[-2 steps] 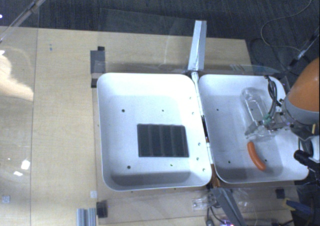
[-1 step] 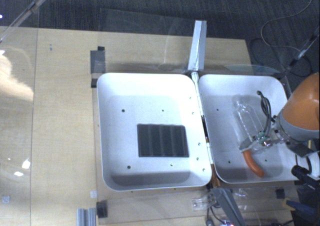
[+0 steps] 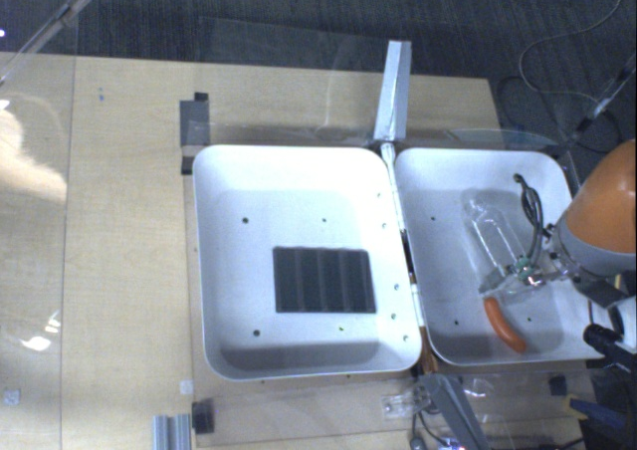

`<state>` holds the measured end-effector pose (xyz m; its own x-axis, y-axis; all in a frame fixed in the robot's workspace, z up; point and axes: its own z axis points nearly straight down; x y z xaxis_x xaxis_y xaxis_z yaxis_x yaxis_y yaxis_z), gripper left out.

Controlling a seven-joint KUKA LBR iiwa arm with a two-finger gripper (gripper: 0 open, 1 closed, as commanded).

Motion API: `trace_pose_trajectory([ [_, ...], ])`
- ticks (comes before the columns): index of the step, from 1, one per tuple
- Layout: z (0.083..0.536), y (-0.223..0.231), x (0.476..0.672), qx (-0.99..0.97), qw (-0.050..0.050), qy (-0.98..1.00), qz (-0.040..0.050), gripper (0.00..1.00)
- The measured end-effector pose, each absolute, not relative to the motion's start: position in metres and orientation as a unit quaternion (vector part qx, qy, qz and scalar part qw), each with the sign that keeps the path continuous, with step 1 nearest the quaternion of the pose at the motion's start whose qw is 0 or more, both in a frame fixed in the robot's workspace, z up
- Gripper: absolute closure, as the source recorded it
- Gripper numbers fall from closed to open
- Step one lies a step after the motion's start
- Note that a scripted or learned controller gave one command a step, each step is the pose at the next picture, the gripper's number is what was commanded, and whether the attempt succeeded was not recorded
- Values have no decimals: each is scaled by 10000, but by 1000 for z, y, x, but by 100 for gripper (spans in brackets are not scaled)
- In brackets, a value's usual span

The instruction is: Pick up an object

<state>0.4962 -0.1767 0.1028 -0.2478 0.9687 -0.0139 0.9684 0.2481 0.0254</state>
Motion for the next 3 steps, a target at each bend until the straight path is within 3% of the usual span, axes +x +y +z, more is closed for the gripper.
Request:
trace_pose_trajectory([
  [1, 93, -96, 496, 6025, 117, 7980, 77, 100],
  [2, 104, -95, 498, 6010, 144, 7990, 94, 100],
  [3, 185, -49, 532, 7137, 21, 7004, 19, 100],
])
